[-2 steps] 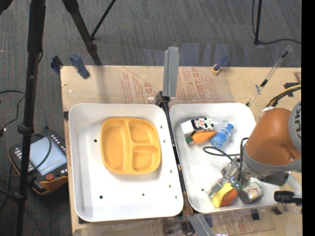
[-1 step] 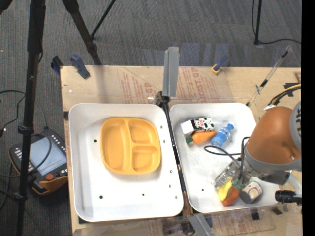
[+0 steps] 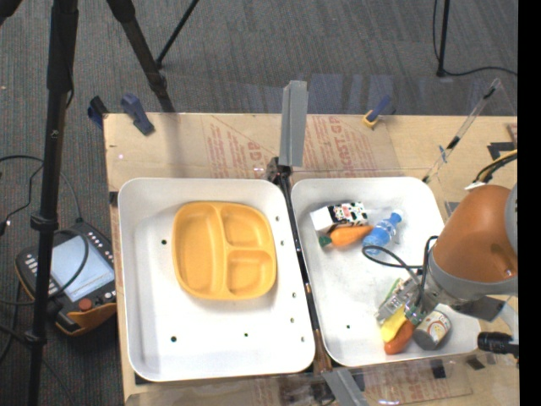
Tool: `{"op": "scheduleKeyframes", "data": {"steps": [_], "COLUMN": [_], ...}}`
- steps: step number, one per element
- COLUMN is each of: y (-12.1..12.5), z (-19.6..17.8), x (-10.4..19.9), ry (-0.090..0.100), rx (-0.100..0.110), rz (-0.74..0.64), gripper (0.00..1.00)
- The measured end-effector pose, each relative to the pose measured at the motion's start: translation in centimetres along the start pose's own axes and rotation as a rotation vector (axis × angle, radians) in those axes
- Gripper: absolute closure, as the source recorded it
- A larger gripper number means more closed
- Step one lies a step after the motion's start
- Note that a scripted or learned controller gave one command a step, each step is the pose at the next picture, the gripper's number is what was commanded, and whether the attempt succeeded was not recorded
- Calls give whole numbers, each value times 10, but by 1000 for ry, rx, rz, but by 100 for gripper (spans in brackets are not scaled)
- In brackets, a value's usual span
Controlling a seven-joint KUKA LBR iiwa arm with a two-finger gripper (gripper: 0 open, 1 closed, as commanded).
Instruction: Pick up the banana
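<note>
Task is judged early-to-mid: the banana [image 3: 390, 333] is seen lying on the floor of the right bin [image 3: 355, 311], near its front-right corner, not lifted. The gripper [image 3: 404, 309] is placed low over that corner, just above and beside the banana; whether it is spread or pressed together cannot be told from this angle, as the wrist and cable block the view, and no hold on anything can be claimed. Left to do, as judged: a grasp must be made and the fruit raised clear of the bin. The banana shows as a short yellow piece w/ a smooth, prob. plastic skin, partly hidden. Touching it on the right is a red-orange rounded item [image 3: 401, 338], and just beside that a small grey can [image 3: 433, 330], cylindrical, dull metal look, so the spot is crowded. Further back in the same bin a tapered orange carrot [image 3: 348, 236], a clear-blue bottle [image 3: 383, 229] and a white boxy toy [image 3: 338, 215] are grouped, well apart from the banana. In the left bin [image 3: 152, 328] a yellow plate [image 3: 224, 250] is set: matte, rounded-square, w/ 3 compartments. Both bins are shallow, white, hard and glossy.
</note>
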State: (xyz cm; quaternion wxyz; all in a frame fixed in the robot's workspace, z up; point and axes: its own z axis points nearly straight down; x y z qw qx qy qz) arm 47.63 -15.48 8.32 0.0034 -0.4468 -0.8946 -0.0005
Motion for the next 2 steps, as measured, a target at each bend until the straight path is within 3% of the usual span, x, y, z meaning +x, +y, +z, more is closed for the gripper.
{"op": "scheduleKeyframes", "data": {"steps": [1, 2], "y": [71, 71], "z": [-94, -94], "x": [14, 14], "ry": [-2, -2], "rx": [2, 2], "rz": [64, 64], "gripper": [100, 0]}}
